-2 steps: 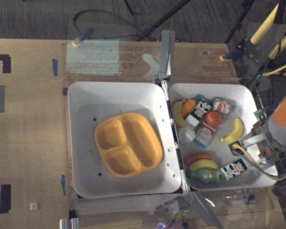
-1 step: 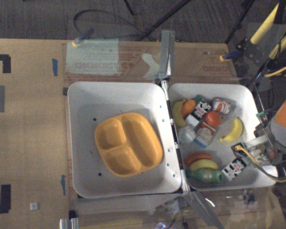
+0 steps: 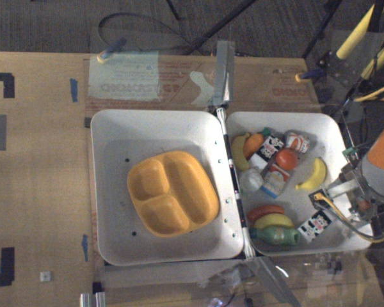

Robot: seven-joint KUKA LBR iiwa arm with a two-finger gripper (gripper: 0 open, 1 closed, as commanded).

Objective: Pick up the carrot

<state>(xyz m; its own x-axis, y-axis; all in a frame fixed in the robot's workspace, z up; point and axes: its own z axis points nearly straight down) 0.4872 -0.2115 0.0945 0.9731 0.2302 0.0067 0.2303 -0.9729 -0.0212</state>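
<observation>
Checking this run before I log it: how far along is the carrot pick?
Done: nothing yet; the carrot lies in the right bin at its far left, beside a banana. In hand: the gripper sits at the bin's right edge, apart from it. Left: reach across, grasp, lift.

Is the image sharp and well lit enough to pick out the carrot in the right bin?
Camera view: dim and soft throughout, no strong glare; the right bin is cluttered, the orange carrot sits at its upper left beside a banana, edges blurry; the gripper at the right edge is smeared, fingers unreadable.
</observation>
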